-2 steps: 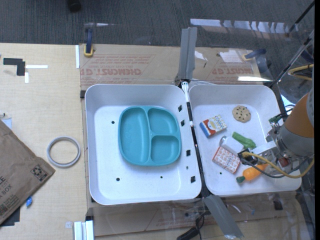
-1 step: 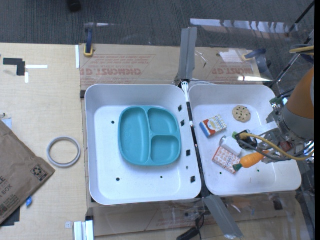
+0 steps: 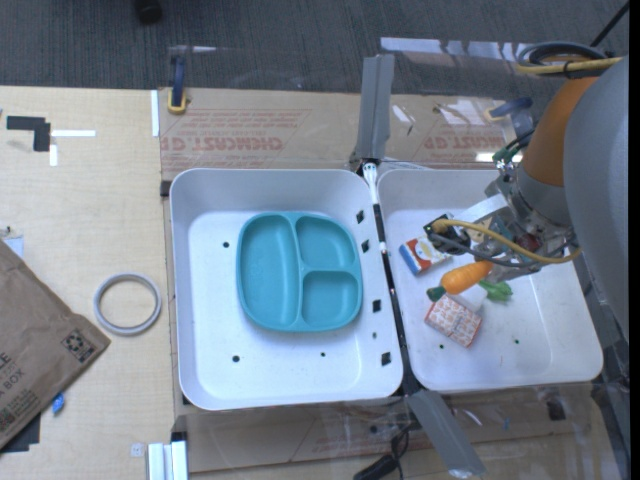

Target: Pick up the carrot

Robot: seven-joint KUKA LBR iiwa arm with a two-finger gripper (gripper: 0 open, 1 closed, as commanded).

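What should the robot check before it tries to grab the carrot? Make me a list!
1. Carrot lies in the right bin: ok.
2. Arm is over the right bin: ok.
3. Gripper is close above the carrot: ok.
4. Room around the carrot: not ok; a small carton and a checkered block lie close by.
5. Carrot already gripped: cannot tell.
6. Teal plate sits out of the way in the left bin: ok.
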